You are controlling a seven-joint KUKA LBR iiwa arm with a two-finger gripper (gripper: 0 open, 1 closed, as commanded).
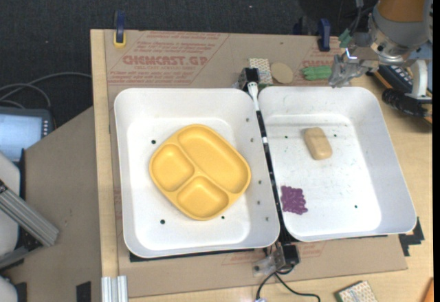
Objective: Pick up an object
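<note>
While grey gripper (342, 73) hangs over far rim of right white bin (385, 149), fingers' state: cannot tell. Tan oblong block (317, 143) mid-bin, purple grape cluster (293, 199) near left wall. Risks: rim strike on descent; smooth block slipping; cluster crowded against wall.

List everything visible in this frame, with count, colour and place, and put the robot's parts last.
divided plate: one, yellow, in the left bin
left bin: one, white, left half of the bench
right bin: one, white, right half of the bench
tan block: one, beige, upper middle of the right bin
purple cluster: one, purple, lower left of the right bin
round disc: one, tan, on the board behind the bins
green item: one, green, on the board right of the disc
clamps: two, blue, along the board's back edge
arm: one, grey with orange band, upper right
tool: one, metallic, above the right bin's back rim
</note>
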